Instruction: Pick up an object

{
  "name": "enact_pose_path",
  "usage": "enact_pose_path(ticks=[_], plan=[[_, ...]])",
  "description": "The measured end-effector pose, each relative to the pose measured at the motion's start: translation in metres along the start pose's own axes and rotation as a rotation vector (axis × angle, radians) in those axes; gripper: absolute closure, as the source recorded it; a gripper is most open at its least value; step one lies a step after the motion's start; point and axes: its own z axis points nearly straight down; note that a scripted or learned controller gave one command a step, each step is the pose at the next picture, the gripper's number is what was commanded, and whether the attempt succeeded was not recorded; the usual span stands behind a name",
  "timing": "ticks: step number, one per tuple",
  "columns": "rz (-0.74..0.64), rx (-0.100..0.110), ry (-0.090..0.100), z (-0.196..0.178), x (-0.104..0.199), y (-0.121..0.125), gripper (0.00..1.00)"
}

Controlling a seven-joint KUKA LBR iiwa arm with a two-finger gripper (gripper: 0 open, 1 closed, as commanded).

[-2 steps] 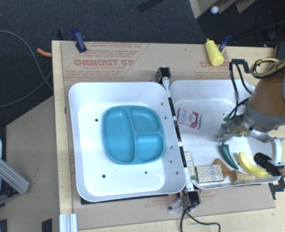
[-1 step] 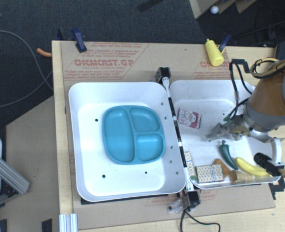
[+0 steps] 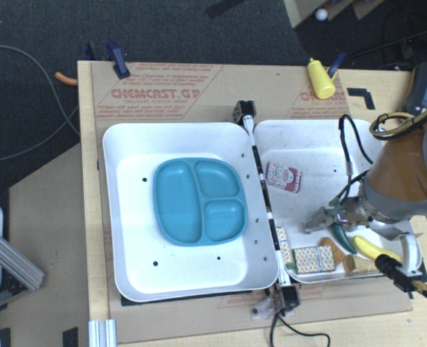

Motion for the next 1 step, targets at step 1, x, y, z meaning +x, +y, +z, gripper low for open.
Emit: enact_pose_path(ticks=[1], plan=[[0.001, -0.003, -0.001, -0.0102, -0.0002, 0.0007, 1.00]])
